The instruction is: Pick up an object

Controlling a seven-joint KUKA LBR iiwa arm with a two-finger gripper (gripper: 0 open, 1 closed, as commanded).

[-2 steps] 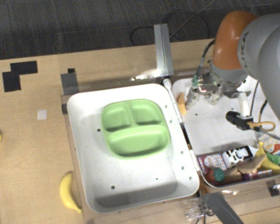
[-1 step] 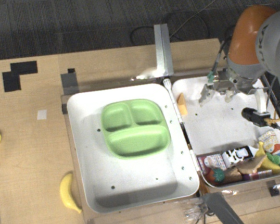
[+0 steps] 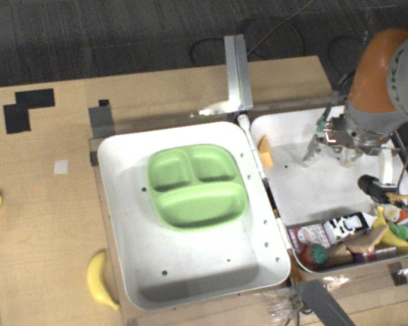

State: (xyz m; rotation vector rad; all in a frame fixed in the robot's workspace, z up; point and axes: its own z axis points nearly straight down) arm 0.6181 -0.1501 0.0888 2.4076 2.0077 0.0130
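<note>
Hovering over the right bin (image 3: pixel 300 189), jaws (image 3: pixel 323 146) splayed apart, holding nothing; colourful objects (image 3: pixel 354 238) heaped at its near edge

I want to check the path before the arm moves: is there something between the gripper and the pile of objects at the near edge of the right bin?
Nothing visible stands between them. The gripper hangs over the bare floor of the right bin, and the pile of objects lies at the near edge, with open white floor between.
</note>
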